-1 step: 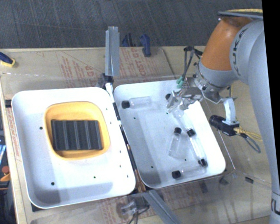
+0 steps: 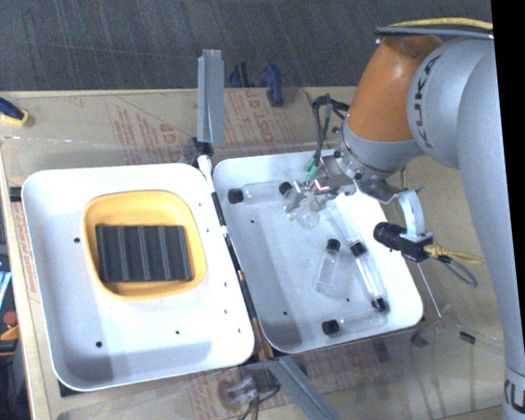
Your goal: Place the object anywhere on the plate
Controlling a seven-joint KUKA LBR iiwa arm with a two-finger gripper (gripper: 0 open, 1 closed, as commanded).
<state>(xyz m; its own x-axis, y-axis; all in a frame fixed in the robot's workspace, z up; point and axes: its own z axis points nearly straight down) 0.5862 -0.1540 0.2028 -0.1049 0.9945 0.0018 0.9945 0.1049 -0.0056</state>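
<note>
A yellow plate (image 2: 142,203) with a dark ridged centre lies in the left bin (image 2: 56,270). Several clear vials with black caps lie in the right bin (image 2: 274,277): one (image 2: 254,194) at the far left, one (image 2: 328,270) in the middle, one (image 2: 370,277) toward the right. My gripper (image 2: 309,193) is low over the far part of the right bin, right at another clear vial (image 2: 301,208). Whether that vial is held I cannot make out.
A loose black cap (image 2: 330,326) sits near the right bin's front wall. The raised rims of the two bins meet between plate and vials. Clamps (image 2: 271,82) stand on the bench's far edge. The arm's grey body fills the right side.
</note>
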